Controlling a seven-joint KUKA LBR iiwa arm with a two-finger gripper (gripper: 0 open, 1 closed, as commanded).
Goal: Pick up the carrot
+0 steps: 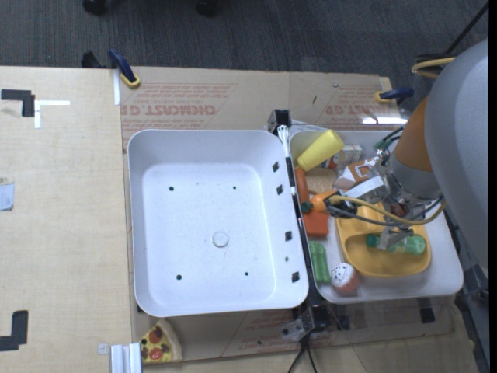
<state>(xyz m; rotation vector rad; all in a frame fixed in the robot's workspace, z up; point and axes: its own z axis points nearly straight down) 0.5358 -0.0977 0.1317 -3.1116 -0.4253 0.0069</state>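
the grey arm (458,130) comes in from the right side and bends down over the right bin (446,282). the orange band (411,142) is seen just above the wrist. the gripper (392,231) hangs low over the right half of this bin, with black cables looping around it, just above a yellow bowl (380,261). i cannot tell how the claw stands or if it has hold of anything, because the wrist and the cables cover that part.

in the yellow bowl lies a green thing (408,245), right under the gripper; its shape is too blurred to name.

the carrot (317,203), a small orange piece with a bit of green on it, lies near the left wall of the right bin, just beside the divider between the two bins. it is apart from the gripper, to the left of it. just below the carrot is a flat orange-red block (314,222), and under that a long green thing (319,261). at the top of the bin a yellow block (319,149) lies tilted, and a piece of bread (319,182) is below it. near the front edge rests a white egg with dots (340,273), touching a brown-red thing.

the left bin (147,231) has one small white disc (220,240) near its middle.

on the bench, in front of the left bin, lies a pizza slice (159,344).
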